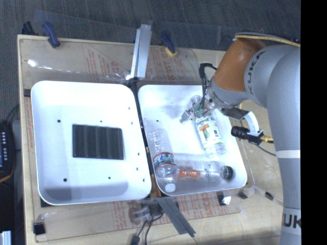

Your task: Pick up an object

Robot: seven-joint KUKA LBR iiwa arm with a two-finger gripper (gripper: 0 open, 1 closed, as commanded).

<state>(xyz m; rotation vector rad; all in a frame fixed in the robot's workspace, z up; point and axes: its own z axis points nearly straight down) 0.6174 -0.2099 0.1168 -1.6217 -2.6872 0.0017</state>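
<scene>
Two shallow white bins sit side by side on a wooden bench (30,50). The right bin (153,98) serves as the landmark. Inside it lie three clear plastic bottles. One bottle with a white and orange label (209,135) rests along the bin's right wall, pointing towards the far wall. A second bottle with a dark cap (207,173) lies along the near wall, cap towards the right corner. A third bottle with a blue band and white cap (162,162) lies along the left wall, cap towards the near-left corner, almost meeting the second bottle.

The grey arm (278,93), with its orange band (236,65), reaches in over the bin's far-right corner. The gripper (193,110) is down inside the bin near the far wall, just beyond the top end of the labelled bottle. Whether it is spread or closed, or grasps anything, cannot be told at this scale.

The left bin (46,137) adjoins the landmark's left wall and holds a dark ribbed rectangular pad (98,142) at its centre.
</scene>
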